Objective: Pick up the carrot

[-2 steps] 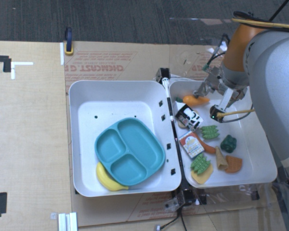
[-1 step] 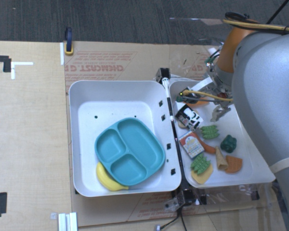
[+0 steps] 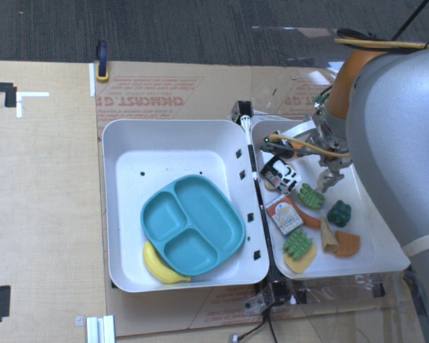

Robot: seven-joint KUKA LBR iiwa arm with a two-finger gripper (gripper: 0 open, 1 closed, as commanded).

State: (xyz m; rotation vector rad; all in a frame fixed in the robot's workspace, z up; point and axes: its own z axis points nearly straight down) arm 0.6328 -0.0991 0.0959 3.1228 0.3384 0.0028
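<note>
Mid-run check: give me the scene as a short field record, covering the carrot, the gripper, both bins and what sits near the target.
target: carrot, orange, lying in the right bin
carrot contact: none seen; it lies apart from the gripper
gripper: above the right bin, up and right of the carrot
neighbours: card packet to the carrot's left, green leafy toy just above it, dark green piece to its right
left bin: holds a blue divided plate with a banana at its lower left edge
</note>
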